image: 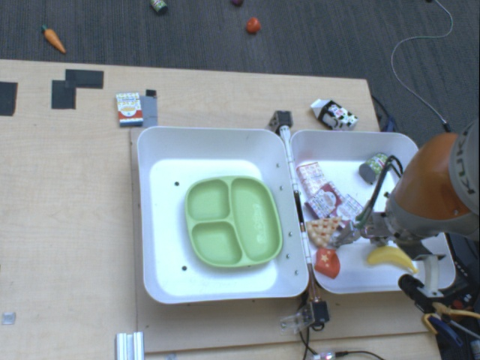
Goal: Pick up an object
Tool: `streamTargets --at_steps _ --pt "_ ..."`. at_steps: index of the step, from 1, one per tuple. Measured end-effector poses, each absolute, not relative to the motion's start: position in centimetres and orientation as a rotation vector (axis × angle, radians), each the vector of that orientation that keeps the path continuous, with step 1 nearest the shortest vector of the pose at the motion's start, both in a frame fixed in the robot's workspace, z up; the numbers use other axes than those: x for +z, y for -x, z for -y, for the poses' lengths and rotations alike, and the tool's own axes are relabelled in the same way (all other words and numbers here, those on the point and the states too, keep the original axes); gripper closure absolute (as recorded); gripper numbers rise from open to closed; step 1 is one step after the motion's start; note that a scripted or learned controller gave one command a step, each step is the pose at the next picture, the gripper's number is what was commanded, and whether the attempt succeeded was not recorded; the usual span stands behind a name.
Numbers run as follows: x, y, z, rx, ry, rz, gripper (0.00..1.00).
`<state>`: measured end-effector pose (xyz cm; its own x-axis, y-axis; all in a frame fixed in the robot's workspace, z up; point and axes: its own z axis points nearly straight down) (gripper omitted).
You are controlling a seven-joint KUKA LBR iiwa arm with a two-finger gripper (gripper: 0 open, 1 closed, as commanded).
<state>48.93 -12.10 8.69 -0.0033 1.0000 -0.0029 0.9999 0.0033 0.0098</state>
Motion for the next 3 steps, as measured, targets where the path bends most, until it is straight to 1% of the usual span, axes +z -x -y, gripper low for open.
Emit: streamTargets --at_steps 1,2,3 --pt "9.8 -49.2 12.0 0.014 -2.207 -2.217 1.0" --pt "9.8 -49.1 12.0 0.014 -2.207 -2.218 0.0" --pt "10.9 -49.3 12.0 0.019 -2.201 -2.219 1.0"
